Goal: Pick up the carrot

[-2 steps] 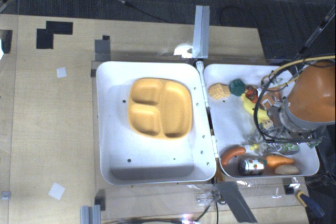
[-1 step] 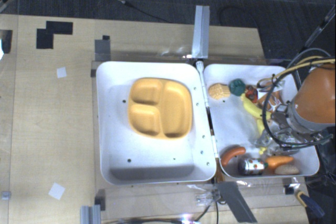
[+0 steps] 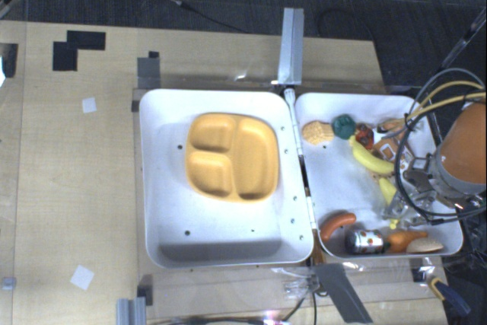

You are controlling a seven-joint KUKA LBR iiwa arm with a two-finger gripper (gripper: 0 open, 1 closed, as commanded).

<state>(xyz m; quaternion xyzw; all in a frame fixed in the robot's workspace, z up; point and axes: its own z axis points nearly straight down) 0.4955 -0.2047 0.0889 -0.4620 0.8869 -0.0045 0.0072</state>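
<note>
Approach step, I reckon. Arm (image 3: 463,152) sits over right bin (image 3: 449,243), carrot (image 3: 402,240) near front wall beside can (image 3: 365,241). Claw state: can't tell, cables hide it. Next: descend on carrot.

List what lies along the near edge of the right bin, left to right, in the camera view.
Sausage → can → carrot → pale bread-like piece.
</note>
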